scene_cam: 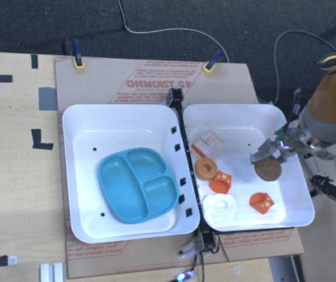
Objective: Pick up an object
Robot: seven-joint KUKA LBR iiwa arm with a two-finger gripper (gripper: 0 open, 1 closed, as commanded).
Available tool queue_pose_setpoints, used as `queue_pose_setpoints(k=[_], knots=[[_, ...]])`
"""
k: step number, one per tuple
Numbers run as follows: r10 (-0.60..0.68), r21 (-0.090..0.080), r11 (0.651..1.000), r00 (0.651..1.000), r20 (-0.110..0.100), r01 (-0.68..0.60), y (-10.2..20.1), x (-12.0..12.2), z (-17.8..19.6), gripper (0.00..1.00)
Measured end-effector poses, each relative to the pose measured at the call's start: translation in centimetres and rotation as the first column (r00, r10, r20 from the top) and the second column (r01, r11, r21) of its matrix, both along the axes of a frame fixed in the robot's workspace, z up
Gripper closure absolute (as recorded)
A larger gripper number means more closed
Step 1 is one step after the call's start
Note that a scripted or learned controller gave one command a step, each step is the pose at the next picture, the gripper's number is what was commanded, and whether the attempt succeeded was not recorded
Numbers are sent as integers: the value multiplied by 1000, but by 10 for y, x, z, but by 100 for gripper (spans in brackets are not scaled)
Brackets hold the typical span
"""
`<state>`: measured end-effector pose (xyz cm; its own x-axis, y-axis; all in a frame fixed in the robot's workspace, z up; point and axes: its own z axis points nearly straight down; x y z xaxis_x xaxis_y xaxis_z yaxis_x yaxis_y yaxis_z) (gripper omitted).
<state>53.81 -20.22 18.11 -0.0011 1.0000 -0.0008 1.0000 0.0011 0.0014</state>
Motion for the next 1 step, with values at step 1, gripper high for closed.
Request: queue_pose_setpoints(k=[1], knots=[[1, -1, 1000, 1000, 2, -1, 0, 1, 46, 100]])
